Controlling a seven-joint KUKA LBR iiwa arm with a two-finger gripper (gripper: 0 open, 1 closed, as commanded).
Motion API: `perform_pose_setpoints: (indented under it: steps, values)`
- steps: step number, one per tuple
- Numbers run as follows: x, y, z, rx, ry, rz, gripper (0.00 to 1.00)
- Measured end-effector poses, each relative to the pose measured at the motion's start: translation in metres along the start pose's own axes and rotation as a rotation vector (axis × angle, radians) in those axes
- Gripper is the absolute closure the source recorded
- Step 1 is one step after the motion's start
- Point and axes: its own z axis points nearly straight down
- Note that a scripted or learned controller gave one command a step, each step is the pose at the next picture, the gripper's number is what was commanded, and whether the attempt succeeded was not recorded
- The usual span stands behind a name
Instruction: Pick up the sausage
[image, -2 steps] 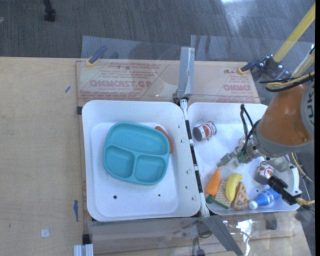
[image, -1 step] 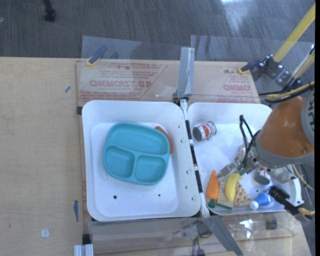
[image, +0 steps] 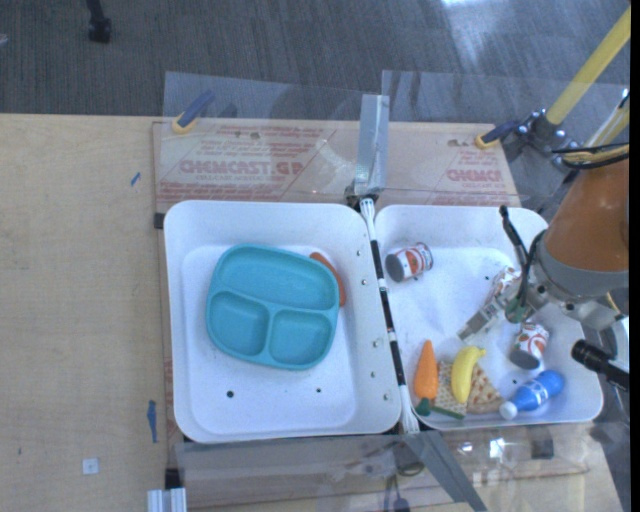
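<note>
the hand (image: 487, 318) hangs over the right bin (image: 455, 225), its state impossible to tell; the sausage (image: 330, 272) lies in the left bin (image: 190, 330), touching the blue plate (image: 272, 307).

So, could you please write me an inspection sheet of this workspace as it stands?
Surface: wooden bench bearing left bin and right bin.
Job's things: sausage, mostly hidden behind the blue divided plate in the left bin.
Clutter: can, carrot, banana, waffle, blue bottle and second can, all in the right bin.
Grippers: gripper over the right bin, holding nothing visible.
Cables: black cable by the arm.
Surroundings: clear panels behind the bins; grey floor.
</note>
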Motion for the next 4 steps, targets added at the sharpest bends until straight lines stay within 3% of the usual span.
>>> perform_pose_setpoints:
  steps: [1, 2, 3, 4]
  values:
    - [-0.071, 0.005, -0.021, 0.004, 0.005, -0.078, 0.00]
    - [-0.105, 0.081, -0.035, 0.002, 0.004, -0.229, 0.00]
    - [-0.034, 0.028, 0.023, 0.004, 0.010, -0.423, 0.00]
    - [-0.107, 0.033, -0.029, 0.001, 0.004, -0.524, 0.00]
